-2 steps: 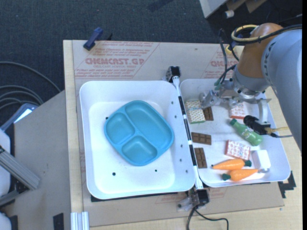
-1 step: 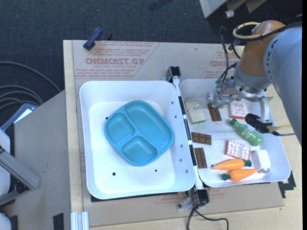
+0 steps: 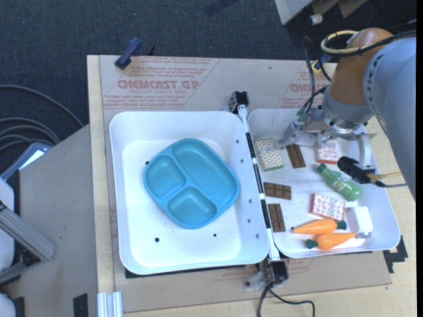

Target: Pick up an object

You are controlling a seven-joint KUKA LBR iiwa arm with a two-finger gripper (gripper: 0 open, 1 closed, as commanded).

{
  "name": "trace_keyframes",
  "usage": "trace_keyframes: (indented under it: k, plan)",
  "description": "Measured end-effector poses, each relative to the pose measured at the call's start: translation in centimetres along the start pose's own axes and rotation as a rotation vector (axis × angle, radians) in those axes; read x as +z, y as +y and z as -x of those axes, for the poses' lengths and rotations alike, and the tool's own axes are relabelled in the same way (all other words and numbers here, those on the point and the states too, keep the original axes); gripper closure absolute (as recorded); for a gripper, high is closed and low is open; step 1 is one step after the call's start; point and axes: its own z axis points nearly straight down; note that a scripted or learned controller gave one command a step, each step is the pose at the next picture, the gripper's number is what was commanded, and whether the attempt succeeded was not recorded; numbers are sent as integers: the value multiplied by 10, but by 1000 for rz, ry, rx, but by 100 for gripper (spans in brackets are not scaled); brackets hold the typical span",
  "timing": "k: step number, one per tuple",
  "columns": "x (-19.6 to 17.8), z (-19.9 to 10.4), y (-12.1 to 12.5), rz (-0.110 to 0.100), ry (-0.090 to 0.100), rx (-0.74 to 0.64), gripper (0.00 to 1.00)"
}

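Red "CHEMCAST GP" print, on the bench's brown protective sheet [image 3: 162, 78]

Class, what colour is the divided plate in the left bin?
Light blue plate; camera view.

You get even, fairly bright overhead light; the white bins [image 3: 132, 177] come close to washing out and the blue tray [image 3: 192, 182] carries a soft sheen. Shadows stay faint and short. The picture is slightly soft and grainy, and the arm [image 3: 390, 78] at the right blurs.
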Motion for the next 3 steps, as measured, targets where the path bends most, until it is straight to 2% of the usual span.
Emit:
trace_keyframes:
  k: [1,2,3]
  plan:
    - [-10,0,0,1,-1,-1,100]
    - [-10,0,0,1,-1,-1,0]
    - [6,-18,-11,6,-3,3,0]
